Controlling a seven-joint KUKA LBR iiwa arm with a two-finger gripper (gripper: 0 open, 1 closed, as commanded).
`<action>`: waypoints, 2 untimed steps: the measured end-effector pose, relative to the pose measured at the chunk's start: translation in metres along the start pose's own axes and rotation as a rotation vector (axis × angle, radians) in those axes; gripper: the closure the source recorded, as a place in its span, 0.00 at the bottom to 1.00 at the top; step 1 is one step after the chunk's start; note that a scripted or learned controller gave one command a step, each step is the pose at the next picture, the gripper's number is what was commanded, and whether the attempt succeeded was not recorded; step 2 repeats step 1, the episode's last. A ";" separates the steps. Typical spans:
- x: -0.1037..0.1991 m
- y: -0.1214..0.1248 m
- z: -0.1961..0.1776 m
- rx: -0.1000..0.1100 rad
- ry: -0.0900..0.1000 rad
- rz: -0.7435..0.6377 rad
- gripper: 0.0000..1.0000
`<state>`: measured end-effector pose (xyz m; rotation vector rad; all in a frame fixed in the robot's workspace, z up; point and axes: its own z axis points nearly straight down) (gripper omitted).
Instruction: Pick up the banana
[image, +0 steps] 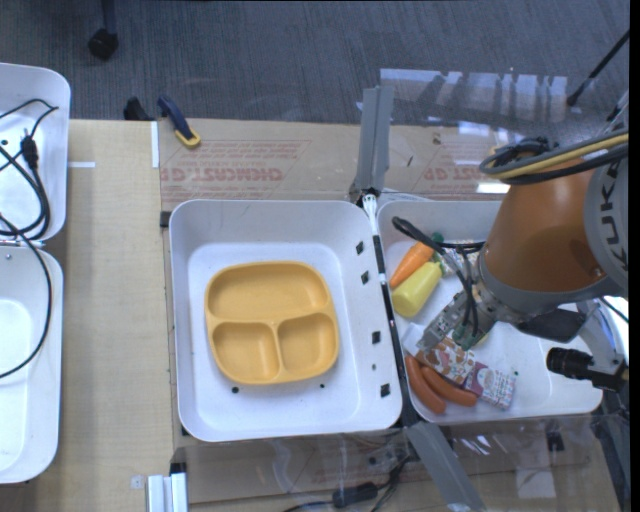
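Gripper (462, 322) over right bin (560, 400) | 1 carrot (411, 263) | 2 sausages (437, 385)

The left bin (190, 330) holds a yellow three-compartment tray (271, 321), while the right bin (560, 400) holds a carrot (411, 264), two sausages (440, 385) and a printed packet (468, 366) touching the sausages, all on the table (110, 300).
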<state>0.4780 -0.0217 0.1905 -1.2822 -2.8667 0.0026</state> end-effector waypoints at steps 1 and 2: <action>-0.012 0.012 0.000 -0.001 -0.001 0.050 1.00; -0.012 0.012 0.000 -0.001 -0.001 0.050 1.00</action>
